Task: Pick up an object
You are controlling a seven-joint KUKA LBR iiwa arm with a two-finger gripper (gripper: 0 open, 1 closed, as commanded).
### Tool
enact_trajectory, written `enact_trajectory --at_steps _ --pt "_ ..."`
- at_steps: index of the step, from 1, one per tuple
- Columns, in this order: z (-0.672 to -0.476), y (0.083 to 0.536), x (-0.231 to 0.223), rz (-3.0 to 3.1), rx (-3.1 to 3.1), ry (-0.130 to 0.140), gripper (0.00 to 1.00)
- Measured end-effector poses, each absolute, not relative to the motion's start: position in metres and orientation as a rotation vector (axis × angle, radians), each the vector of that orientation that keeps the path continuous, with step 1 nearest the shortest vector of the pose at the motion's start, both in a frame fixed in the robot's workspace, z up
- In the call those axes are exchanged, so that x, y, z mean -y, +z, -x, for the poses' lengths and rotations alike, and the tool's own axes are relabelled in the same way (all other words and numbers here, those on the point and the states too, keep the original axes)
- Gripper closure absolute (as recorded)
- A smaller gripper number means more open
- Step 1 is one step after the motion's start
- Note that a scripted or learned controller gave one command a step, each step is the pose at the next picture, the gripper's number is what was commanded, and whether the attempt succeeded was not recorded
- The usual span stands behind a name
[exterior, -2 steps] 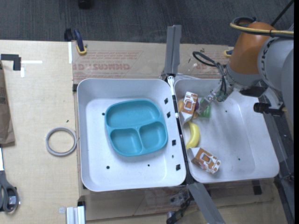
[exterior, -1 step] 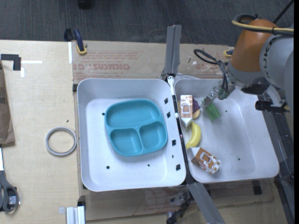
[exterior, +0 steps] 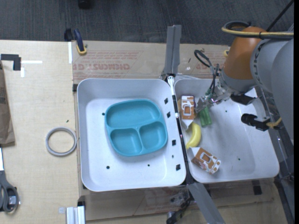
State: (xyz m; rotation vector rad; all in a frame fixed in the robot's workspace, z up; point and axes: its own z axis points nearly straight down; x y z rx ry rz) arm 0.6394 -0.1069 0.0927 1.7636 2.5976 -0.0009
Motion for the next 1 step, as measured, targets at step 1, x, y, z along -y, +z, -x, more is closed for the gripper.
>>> enact_trajectory --at_steps 1 --pt "-0.6591 0.1920 0.0549 -1.912 -2.491 -0.002 1.00"
